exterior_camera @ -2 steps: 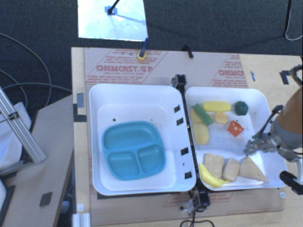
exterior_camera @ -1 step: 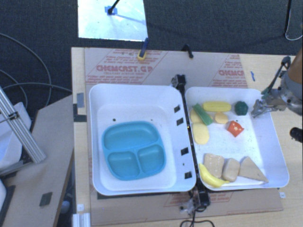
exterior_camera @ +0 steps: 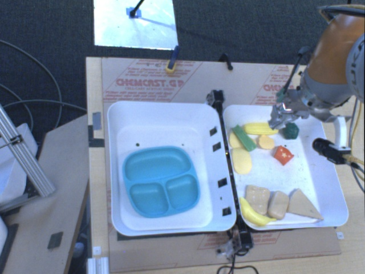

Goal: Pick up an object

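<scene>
Nearest in right bin [exterior_camera: 336, 207]: banana [exterior_camera: 254, 213], two bread chunks [exterior_camera: 268, 200], a wedge [exterior_camera: 303, 205]. Farther: red piece [exterior_camera: 283, 154], yellow oval [exterior_camera: 242, 161], green stick [exterior_camera: 243, 137], corn [exterior_camera: 259, 129]. Far right: teal piece [exterior_camera: 291, 131], just beside tool [exterior_camera: 280, 119]; spread or pressed together, cannot tell. Probably light, hard, slippery plastic; best pinched across the middle. Left: blue tray [exterior_camera: 161, 180].

A bulky arm [exterior_camera: 342, 50] with a rounded orange band above a grey metallic wrist; at 7 o'clock of that wrist sits a small silver gripper [exterior_camera: 279, 117].
</scene>
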You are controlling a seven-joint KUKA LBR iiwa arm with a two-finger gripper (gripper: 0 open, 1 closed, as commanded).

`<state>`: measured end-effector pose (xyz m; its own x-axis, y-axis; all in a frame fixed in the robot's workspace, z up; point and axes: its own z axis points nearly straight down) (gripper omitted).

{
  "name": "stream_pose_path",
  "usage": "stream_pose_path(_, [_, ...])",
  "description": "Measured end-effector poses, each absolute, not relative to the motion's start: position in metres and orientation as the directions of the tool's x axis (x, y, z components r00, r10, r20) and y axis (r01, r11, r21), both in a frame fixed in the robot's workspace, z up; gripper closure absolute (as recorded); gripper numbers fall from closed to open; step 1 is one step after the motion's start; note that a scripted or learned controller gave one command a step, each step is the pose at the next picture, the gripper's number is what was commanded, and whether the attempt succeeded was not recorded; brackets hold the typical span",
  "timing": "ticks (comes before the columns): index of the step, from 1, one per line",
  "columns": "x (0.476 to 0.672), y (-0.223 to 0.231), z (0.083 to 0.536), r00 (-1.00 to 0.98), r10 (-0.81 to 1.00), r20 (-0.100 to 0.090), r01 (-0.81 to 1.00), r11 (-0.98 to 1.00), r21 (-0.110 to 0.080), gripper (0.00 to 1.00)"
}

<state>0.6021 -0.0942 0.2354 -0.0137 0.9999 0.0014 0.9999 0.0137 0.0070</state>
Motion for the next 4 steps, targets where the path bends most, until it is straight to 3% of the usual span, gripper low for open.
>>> stream_pose_path(1, [0.594, 0.02, 0.299, -0.016, 1.0, 0.004, 1.0, 0.016, 0.009, 1.0])
stream_pose_path(2, [0.48, -0.013, 0.183, 0.004, 1.0, 0.001, 1.0, -0.004, -0.017, 1.0])
stream_pose_path(3, [0.488, 0.059, 0.25, -0.01, 1.0, 0.002, 1.0, 0.01, 0.007, 1.0])
stream_pose_path(4, [0.507, 0.115, 0.282, -0.01, 1.0, 0.004, 1.0, 0.01, 0.005, 1.0])
